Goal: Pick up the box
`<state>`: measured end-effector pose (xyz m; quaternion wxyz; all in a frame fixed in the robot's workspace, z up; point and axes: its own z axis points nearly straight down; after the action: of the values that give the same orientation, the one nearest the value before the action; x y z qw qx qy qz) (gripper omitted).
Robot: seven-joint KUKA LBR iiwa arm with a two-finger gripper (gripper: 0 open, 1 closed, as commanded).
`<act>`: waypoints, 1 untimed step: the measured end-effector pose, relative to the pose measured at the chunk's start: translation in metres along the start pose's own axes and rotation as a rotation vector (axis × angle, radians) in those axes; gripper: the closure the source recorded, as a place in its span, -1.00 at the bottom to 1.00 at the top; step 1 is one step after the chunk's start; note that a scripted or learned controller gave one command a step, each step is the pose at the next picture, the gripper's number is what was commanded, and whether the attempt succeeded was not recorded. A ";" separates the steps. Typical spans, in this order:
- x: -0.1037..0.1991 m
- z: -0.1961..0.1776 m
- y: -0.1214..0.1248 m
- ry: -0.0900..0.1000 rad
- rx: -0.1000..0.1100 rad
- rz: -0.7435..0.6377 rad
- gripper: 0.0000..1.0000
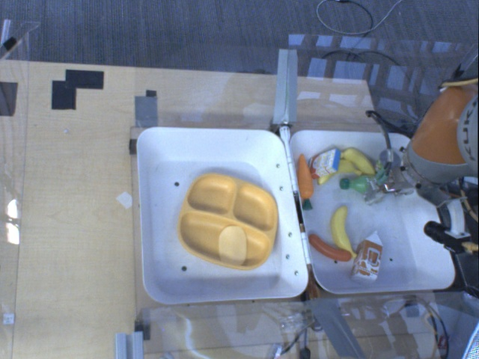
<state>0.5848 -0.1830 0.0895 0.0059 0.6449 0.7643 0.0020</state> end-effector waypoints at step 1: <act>-0.001 0.001 0.015 0.002 0.004 0.338 1.00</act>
<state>0.6003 -0.1816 0.0887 0.0034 0.7643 0.6448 0.0024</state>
